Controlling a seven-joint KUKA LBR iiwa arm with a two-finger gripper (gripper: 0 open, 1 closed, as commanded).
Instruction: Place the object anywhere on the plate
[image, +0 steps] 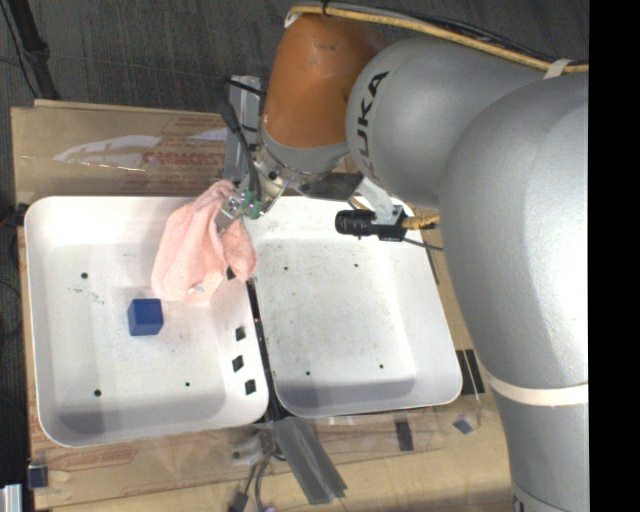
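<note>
A pink cloth hangs bunched from my gripper, which sits under the orange wrist band at the back of the bench. Its fingers are shut on the cloth's top corner. The cloth drapes down over the right part of the left white bin, next to the seam between the two bins, and its lower folds seem to reach the bin floor. A small blue cube rests on the left bin's floor, just left of and below the cloth's lower edge.
The right white bin holds only specks on its floor. The big grey arm body covers the right side of the view. A black cable fitting juts out over the right bin's back rim. Cardboard lies under both bins.
</note>
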